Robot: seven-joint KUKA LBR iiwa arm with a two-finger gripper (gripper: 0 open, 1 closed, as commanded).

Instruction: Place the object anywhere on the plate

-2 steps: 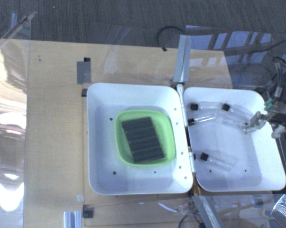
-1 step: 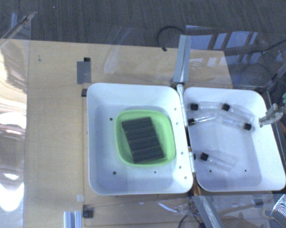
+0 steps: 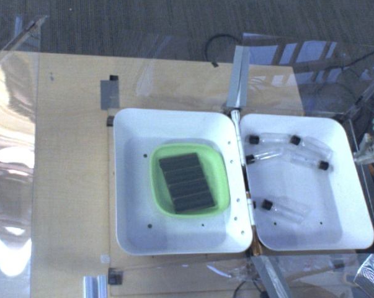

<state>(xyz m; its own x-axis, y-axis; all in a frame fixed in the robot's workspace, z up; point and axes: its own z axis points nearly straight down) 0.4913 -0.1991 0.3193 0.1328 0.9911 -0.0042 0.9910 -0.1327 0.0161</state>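
A square green plate [image 3: 158, 185] sits in the middle of the left white bin [image 3: 129, 228]. On the plate lies a dark grey, ribbed rectangular block [image 3: 187, 182], turned slightly off square and well inside the plate's rim. Several clear plastic tubes with black caps lie loose in the right white bin [image 3: 351, 219]. One tube [image 3: 286, 209] is near the bin's middle front, and the others, such as a tube [image 3: 270, 138] at the back left, are spread along the far side.
A grey metal post [image 3: 238, 82] stands behind the seam between the two bins. A small dark bracket [image 3: 110, 93] sits on the wooden bench behind the left bin. Cables and hardware crowd the right edge.
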